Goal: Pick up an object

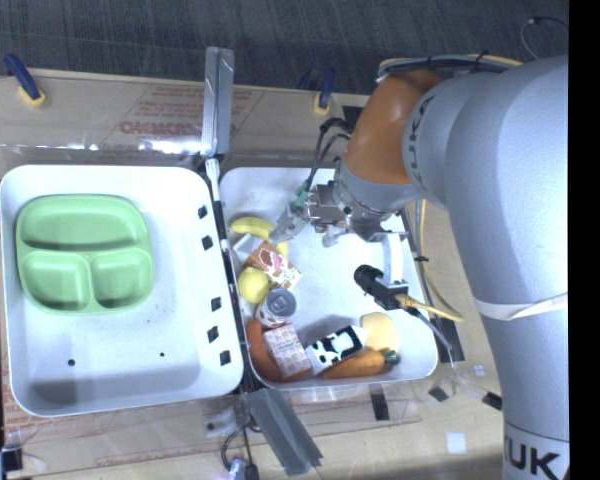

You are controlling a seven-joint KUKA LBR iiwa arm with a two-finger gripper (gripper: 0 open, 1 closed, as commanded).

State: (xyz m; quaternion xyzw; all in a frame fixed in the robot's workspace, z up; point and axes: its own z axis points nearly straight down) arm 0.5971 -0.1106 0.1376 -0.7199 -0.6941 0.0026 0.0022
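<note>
Pincer fingers indistinct above banana

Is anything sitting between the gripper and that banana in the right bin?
Nothing visible does. The gripper hangs over the right bin, just right of the banana, with bare white floor between them. The other items are heaped lower along the bin's left and bottom walls.

Arm bent leftward; pincer low
</note>
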